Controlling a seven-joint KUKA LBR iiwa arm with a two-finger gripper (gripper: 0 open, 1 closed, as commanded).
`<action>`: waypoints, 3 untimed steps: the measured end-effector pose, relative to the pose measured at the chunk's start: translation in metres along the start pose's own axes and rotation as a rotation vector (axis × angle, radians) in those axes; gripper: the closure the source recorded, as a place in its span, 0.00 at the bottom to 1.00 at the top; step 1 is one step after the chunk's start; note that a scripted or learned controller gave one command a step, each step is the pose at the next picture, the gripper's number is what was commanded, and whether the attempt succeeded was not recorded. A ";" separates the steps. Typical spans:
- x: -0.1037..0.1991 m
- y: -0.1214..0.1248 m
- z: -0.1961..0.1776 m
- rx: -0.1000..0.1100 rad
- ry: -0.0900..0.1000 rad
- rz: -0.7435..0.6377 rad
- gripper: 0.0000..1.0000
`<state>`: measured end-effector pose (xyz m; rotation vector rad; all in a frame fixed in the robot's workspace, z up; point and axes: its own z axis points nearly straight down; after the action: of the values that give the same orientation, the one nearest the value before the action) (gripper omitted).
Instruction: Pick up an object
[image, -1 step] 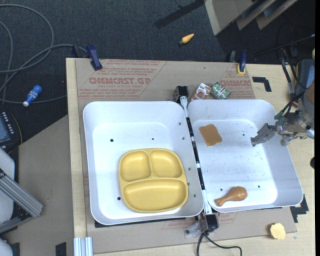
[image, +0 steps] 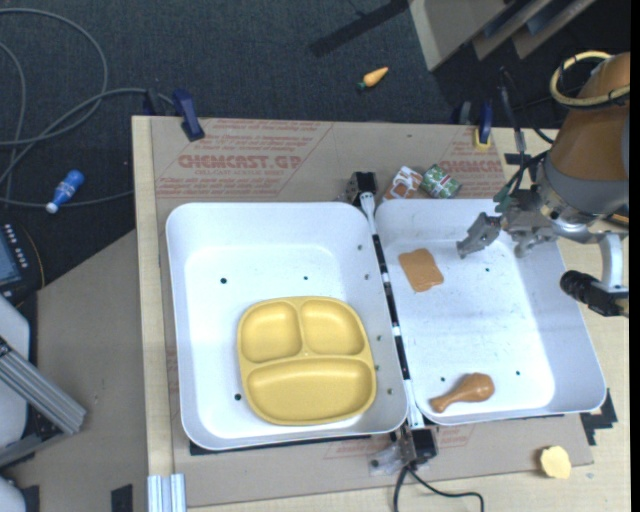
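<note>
The right bin (image: 560, 350) holds a flat tan slab like a slice of toast (image: 421, 269) near its left wall and a brown toy drumstick (image: 463, 391) near its front edge. My gripper (image: 500, 240) hangs over the bin's back right part, to the right of the toast and apart from it. Its two grey fingers (image: 480, 233) stand spread and open, with nothing between them. The drumstick lies well in front of the gripper.
A yellow divided plate (image: 305, 358) lies in the left bin (image: 200, 250). Two small packets (image: 425, 182) sit on the bench behind the right bin. A yellow chunk (image: 554, 461) rests on the bench at the front right. Blue clamps (image: 187, 113) grip the board's back edge.
</note>
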<state>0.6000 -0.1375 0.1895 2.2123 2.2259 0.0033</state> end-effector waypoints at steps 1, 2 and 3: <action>0.038 0.003 0.108 0.013 0.005 0.002 0.00; 0.045 0.035 0.105 0.000 0.000 0.004 0.00; 0.044 0.034 0.105 0.002 0.000 0.005 0.00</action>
<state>0.6343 -0.0933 0.0847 2.2193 2.2216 0.0007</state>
